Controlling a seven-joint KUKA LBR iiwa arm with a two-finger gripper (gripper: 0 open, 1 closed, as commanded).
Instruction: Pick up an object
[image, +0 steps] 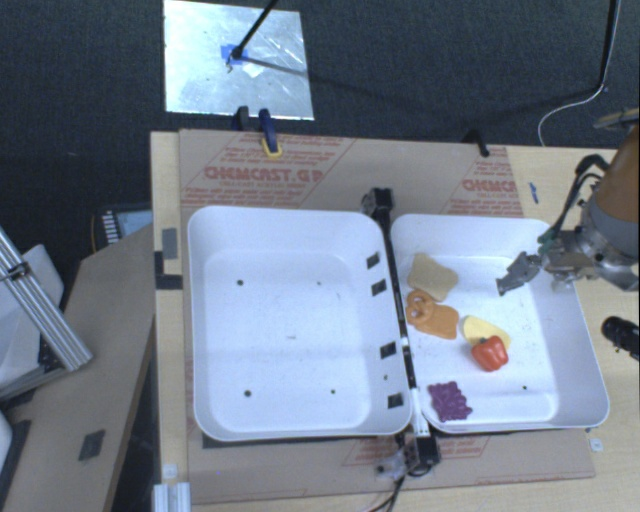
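gripper (522, 272) hovering over the upper right part of the right bin (575, 340), on the arm (610, 235) reaching in from the right; cannot tell how the grip stands, nothing seen between. well left of it, a tan bread slice (432, 275) by the divider, just below that an orange pretzel (431, 315). beside the pretzel, a yellow piece (480, 328) touching a red pepper (489, 353). nearer the front rim, purple grapes (450, 401). left bin (290, 320) alongside, both on cardboard (300, 170).
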